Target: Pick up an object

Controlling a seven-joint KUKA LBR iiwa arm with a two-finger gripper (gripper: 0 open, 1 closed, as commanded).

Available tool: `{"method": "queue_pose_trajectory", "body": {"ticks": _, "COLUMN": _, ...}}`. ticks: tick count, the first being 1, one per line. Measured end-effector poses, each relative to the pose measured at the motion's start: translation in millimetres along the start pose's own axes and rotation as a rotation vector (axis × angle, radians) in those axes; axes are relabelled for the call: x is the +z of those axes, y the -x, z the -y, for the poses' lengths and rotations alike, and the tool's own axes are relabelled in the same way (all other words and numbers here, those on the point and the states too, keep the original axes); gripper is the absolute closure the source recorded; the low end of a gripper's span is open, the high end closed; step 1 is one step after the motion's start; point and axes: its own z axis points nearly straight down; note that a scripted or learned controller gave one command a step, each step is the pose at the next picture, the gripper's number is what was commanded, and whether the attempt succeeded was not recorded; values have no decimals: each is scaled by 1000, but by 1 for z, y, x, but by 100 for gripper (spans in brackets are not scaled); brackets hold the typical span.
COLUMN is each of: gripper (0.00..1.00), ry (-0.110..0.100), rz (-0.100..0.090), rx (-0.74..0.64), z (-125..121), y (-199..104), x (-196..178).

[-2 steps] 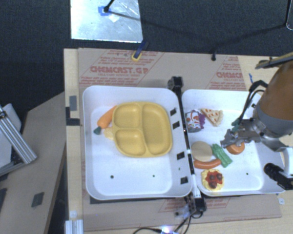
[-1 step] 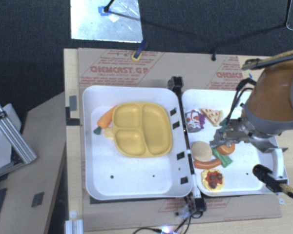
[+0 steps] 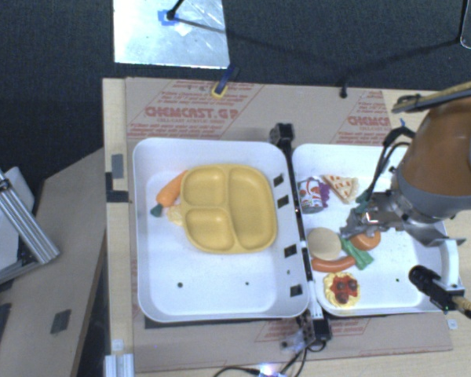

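The worktop (image 3: 118, 234) is pale wood, partly covered by a brown cardboard sheet (image 3: 192, 110) printed with red lettering, and it stands over a dark blue carpeted floor (image 3: 47, 61). On that floor, well away from the claw toward the far left, lies a shiny square metal plate (image 3: 171, 22).

Two shallow white plastic bins sit side by side on the cardboard, joined by a black strip of clips. The claw (image 3: 359, 225) hangs low inside the right bin (image 3: 396, 293), below the grey arm (image 3: 443, 171) with its orange band; whether it is released or clenched cannot be told from here.

Small glossy toy foods crowd around it. A red-orange round piece (image 3: 366, 240) lies just beside it, on the near side, with a green strip (image 3: 356, 254) touching. Slightly left are a tan dome-shaped bun (image 3: 325, 243) and a long orange sausage (image 3: 334, 264). Nearer the front edge sits a flat yellow disc with a red centre (image 3: 342, 289). Beyond the claw lie a triangular pizza slice (image 3: 342, 187) and a purple-and-white packet (image 3: 312, 195).

Well to the claw's left, the left bin (image 3: 180, 289) holds a smooth yellow divided plate (image 3: 224, 208) with three rounded compartments, and an orange carrot (image 3: 169, 190) touching its far-left rim.
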Motion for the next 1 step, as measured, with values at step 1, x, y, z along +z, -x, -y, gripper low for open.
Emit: {"method": "queue_pose_trajectory", "body": {"ticks": 1, "gripper": 100, "ry": -1, "rz": -1, "rx": -1, "z": -6, "y": 2, "x": -3}}
